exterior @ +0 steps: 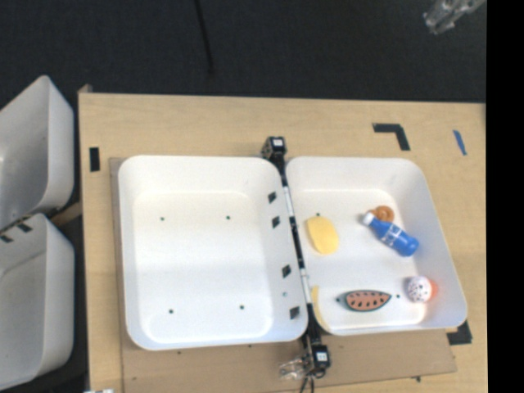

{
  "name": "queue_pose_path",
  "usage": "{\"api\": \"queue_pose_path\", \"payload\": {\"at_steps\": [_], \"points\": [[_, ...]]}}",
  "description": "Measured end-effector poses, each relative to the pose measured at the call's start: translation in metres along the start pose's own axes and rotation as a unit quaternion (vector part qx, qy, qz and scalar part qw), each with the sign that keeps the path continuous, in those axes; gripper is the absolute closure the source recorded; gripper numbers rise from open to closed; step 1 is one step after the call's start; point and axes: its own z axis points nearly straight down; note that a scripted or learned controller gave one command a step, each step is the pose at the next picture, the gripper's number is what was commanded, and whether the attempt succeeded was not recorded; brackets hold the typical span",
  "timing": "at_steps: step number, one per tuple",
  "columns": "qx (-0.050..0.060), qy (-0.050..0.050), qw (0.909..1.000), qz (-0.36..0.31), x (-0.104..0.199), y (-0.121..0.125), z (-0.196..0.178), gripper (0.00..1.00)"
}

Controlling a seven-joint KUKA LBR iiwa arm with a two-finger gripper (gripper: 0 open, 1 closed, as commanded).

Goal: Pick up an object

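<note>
The wooden bench point(205, 125) carries two shallow white bins side by side, joined along a clipped seam so that they sit as a pair and things can be taken from one and dropped in the other. The left bin point(135, 244) shows only its bare white floor. The right bin point(409, 174) holds every candidate for the pick, which is probably why the work starts there.

Largest in it is a blue bottle point(393, 236) lying on its side, slanting toward the bin's right wall, its cap end touching a small orange piece point(382, 214) near the back. A yellow oval, perhaps a sponge or soap point(322, 236), lies close to the seam, near the middle of that side. A watermelon-slice toy point(366, 300) rests flat along the front edge, and a small white ball point(418, 289) with reddish marks sits in the front right corner.

The gripper point(455, 2) appears as a pale blur at the top right, well beyond the bench's back edge and far from the bins. How it is set I cannot tell; nothing is seen in it.
</note>
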Motion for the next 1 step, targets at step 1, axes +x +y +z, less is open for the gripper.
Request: {"api": "queue_pose_path", "payload": {"at_steps": [1], "points": [[0.019, 0.003, 0.9998, 0.003, 0.0019, -0.0226, 0.1972, 1.00]]}}
